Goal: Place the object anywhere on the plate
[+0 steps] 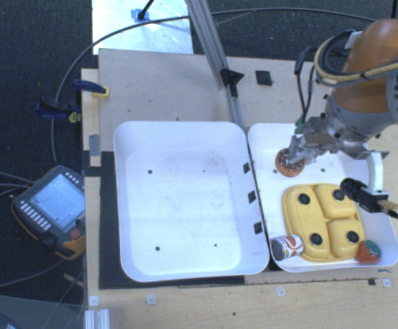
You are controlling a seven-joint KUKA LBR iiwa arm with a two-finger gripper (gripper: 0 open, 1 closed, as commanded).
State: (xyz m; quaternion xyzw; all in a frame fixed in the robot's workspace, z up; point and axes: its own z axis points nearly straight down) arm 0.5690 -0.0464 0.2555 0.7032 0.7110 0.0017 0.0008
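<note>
Bin: plate, can, strawberry | end effector grasping doughnut

Bright, even overhead light; white bins glare slightly, shadows faint, picture soft.

The arm is grey metal with a rounded orange band above the wrist. Black and yellowish cables loop beside it, and a white bracket carries a small black block.

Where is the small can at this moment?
In the camera view, the small can lies in the right bin, at its lower left corner, touching the yellow plate's lower left edge.
</note>
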